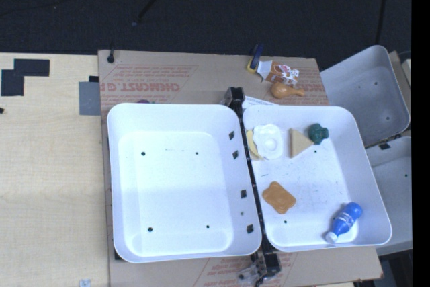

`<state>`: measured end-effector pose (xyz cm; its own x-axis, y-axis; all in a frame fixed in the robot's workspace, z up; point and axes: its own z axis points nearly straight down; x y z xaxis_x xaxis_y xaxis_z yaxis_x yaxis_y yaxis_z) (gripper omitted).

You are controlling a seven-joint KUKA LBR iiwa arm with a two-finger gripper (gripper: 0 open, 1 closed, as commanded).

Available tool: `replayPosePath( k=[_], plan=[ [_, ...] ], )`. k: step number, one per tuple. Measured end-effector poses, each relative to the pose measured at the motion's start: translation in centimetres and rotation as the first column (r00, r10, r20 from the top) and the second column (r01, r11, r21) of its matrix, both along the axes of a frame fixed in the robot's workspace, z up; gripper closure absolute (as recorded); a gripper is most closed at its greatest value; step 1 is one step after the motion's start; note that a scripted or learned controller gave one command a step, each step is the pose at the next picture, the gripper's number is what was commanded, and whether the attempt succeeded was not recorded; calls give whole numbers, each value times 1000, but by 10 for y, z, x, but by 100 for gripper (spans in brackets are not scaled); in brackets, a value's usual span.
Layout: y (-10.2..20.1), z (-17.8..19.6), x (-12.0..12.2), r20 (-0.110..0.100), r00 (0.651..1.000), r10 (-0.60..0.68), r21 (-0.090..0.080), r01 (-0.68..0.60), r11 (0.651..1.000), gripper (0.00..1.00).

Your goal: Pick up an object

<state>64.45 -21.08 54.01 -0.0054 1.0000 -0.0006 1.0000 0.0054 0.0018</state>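
The right bin [363, 165] holds several small objects. A white fried-egg toy [268, 142] lies at its upper left, with a pale yellow wedge [299, 142] beside it and a dark green lump [318, 133] at the wedge's right. An orange-brown flat piece [278, 197] sits near the bin's middle left. A blue and white bottle [343, 221] lies tilted at the lower right corner. The left bin [127, 144] has bare white floor.
Both bins rest on a cardboard sheet [168, 80] on the bench. Behind the right bin lie an orange toy [285, 91], a small printed packet [283, 71] and a blue-yellow item [254, 59]. A grey metal plate [366, 91] stands at the right.
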Motion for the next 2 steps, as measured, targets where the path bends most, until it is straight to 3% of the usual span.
replayPosePath(
  k=[1,2],
  plan=[
    [0,-3,0,-4,1000,1,2,-1,1000,0],
    [2,7,1,-6,1000,8,2,-8,1000,100]
  ],
)
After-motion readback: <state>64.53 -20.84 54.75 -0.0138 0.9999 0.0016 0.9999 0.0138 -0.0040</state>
